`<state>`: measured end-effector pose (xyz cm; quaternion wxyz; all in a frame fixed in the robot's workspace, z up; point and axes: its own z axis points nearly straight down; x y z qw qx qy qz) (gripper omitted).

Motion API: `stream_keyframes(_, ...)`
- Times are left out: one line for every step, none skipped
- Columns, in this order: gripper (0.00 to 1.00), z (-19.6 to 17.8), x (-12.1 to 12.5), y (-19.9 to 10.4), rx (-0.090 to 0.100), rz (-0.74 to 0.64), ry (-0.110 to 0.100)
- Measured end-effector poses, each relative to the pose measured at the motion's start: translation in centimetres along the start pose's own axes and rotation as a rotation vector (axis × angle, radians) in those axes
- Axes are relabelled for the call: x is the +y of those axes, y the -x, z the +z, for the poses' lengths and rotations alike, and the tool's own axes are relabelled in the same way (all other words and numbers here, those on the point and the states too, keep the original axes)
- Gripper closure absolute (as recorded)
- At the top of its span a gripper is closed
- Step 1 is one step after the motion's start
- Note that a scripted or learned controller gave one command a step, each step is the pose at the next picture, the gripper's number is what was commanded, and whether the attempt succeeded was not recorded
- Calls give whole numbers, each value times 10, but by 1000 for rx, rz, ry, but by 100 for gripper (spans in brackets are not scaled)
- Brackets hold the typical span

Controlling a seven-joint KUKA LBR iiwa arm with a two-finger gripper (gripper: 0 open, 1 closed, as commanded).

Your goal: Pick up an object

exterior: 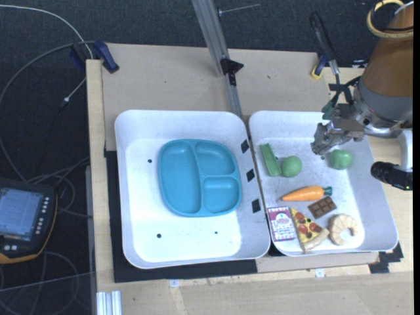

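My gripper (326,142) hangs over the upper right part of the right bin (367,241). A pale green round fruit (340,159) lies just right of and below the gripper tip, close to it; whether they touch is unclear. Further left lie a green ball-shaped fruit (291,166) and a green stick-shaped piece (268,159). Below the gripper lie an orange carrot (304,193), a brown chocolate bar (321,207), a croissant (344,228), a pizza slice (309,230) and a small pink box (281,223).
The left bin (141,241) holds a blue divided plate (199,176). A metal pole (213,31) rises from the bench between the bins at the back. Cables and a tablet (23,215) lie left of the bench.
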<state>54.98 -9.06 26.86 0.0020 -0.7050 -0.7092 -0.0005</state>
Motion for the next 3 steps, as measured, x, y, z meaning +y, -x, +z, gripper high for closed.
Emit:
stream_keyframes(100, -2, -10, -46, 0, 0, -1)
stream_keyframes(100, 16, -15, -96, 0, 0, -2)
stream_keyframes(100, 11, -21, -151, 0, -2, 1)
